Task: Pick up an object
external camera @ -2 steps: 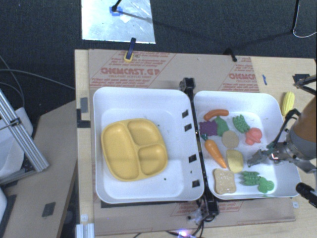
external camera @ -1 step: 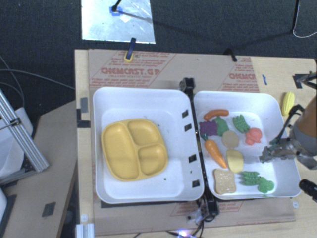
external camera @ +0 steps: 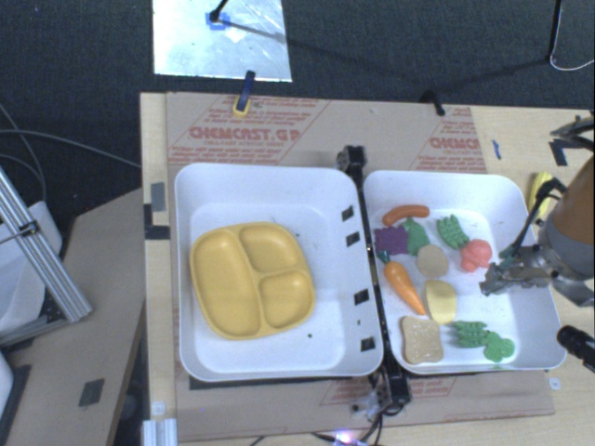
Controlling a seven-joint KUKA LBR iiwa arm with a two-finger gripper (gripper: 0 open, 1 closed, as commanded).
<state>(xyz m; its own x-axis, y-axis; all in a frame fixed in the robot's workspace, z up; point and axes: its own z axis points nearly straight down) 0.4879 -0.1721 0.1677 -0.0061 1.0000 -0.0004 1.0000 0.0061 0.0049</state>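
On the worktop (external camera: 307, 124), a brown board printed with red lettering, two shallow white bins sit side by side so the arm can reach both from the right. Largest inside them is the single yellow divided plate (external camera: 251, 279), lying alone in the left bin (external camera: 218, 186), seemingly parked as a drop-off spot. All the pickable toys are crowded into the right bin (external camera: 507, 193), near the arm: one slice of bread (external camera: 422, 339), one carrot (external camera: 404, 286), one sausage (external camera: 405, 214), one yellow block (external camera: 441, 300), one purple piece (external camera: 391, 241), one pale round piece (external camera: 431, 261), one red-orange fruit (external camera: 476, 254), and three green leafy pieces (external camera: 453, 231) (external camera: 416, 235) (external camera: 483, 336). Smallest, the gripper (external camera: 493, 282) hangs low over the right side of that bin, just beside the red-orange fruit; nothing is visibly between its fingers, and how far they are spread I cannot tell.
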